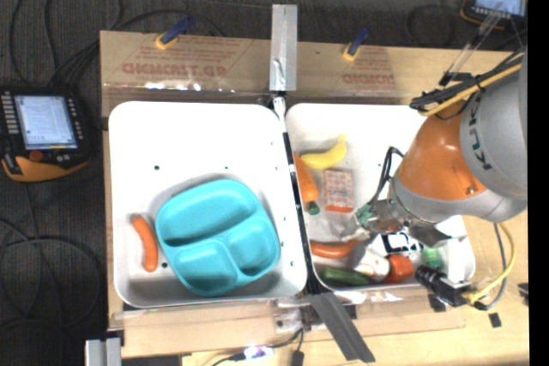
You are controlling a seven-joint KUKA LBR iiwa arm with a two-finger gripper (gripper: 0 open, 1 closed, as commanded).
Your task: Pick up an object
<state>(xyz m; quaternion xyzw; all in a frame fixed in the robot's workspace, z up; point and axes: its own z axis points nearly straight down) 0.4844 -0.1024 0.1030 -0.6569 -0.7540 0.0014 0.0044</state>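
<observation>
The right bin [377, 120] holds a small heap of toy food. A yellow banana [326, 154] lies toward its far left, curved, with one tip pointing up and right. Just beside it, along the bin's left wall, an orange carrot [305, 178] lies lengthwise with its green end nearer. Right of the carrot sits a flat packet [338, 189] — white with a reddish-orange panel; its print is too small to read. Near the front wall lie a red-orange sausage [334, 250] and, nearer still, a dark green cucumber [345, 276]; beside them sits a red piece [400, 267] I cannot name.

The arm [446, 176] comes in from the right, its orange band over the bin's right half. The gripper [382, 227] hangs low over the near part of the heap, just right of the sausage. Whether its fingers are spread or closed I cannot tell — the wrist hides them.

The left bin [129, 124] carries a teal tray [216, 236] with three compartments, tilted, and an orange sausage [147, 242] just left of it, lying near-to-far.

On the cardboard [197, 64] beyond the bins red mirrored lettering shows, not legible. On the arm's grey shell [502, 141] the letters "KU" can be read. Two pendants lie off the bench: one [43, 129] at the left with a lit screen, another [496, 3] at the far right.
</observation>
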